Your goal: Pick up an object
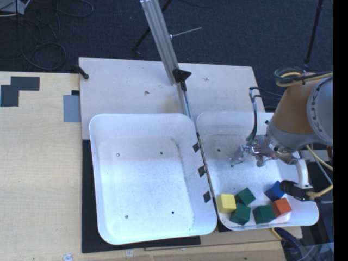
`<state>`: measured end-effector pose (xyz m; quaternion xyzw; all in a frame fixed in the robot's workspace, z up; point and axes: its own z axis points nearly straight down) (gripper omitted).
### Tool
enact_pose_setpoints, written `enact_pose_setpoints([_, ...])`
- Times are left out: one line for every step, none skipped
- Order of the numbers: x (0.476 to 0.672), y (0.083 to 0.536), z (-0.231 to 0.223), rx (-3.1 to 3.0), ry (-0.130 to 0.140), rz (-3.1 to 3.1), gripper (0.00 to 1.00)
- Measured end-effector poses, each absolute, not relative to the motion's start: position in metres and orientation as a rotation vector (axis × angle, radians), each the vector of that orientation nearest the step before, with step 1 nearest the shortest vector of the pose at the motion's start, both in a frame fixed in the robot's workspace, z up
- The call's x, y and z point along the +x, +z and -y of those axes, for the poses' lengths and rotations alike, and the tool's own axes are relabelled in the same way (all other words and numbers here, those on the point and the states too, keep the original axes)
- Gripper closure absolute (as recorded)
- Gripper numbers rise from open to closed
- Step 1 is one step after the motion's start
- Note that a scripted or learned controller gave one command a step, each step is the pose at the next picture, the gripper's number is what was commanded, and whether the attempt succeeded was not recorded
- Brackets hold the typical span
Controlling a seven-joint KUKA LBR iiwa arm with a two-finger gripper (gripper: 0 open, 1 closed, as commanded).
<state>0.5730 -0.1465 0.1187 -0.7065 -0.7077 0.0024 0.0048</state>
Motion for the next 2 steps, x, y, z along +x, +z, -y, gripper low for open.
enact_pose_setpoints([0.600, 0.149, 0.199, -2.227, 0.001, 2.221, 0.00])
enact_pose_setpoints([0.599, 0.145, 0.137, -2.212, 0.000, 2.223, 0.00])
